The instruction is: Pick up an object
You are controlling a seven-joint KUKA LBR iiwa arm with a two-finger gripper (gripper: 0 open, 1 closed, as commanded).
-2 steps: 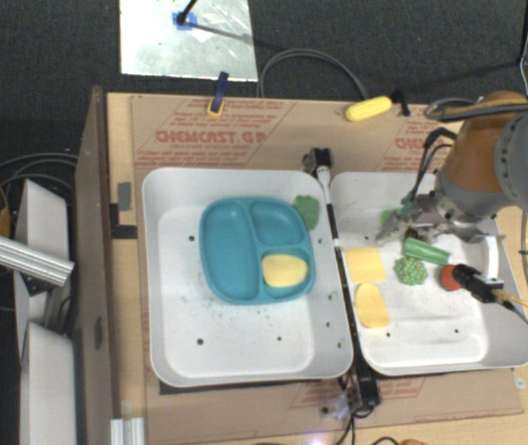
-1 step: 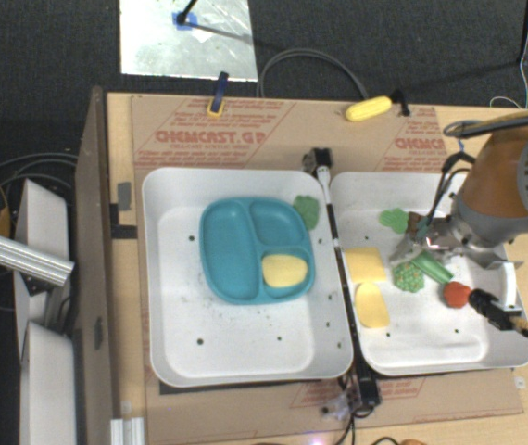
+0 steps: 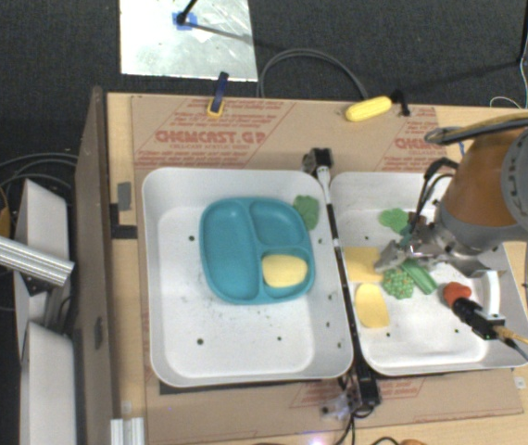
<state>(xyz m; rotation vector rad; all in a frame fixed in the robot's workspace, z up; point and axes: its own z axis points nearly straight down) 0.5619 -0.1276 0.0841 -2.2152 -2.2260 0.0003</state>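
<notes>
1. Yellow piece (image 3: 371, 305) lies in the right bin (image 3: 431, 360), near the front.
2. Gripper (image 3: 403, 253) is low over the green toy (image 3: 405, 281), reaching for it.
3. Jaws: I cannot tell.
4. Next, it must squeeze the toy and lift.

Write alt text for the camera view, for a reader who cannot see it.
A grey arm's pincer hangs low over green toy food in the right white bin, beside yellow pieces and an orange one. The left bin holds a blue divided plate with a yellow item in one compartment.
</notes>
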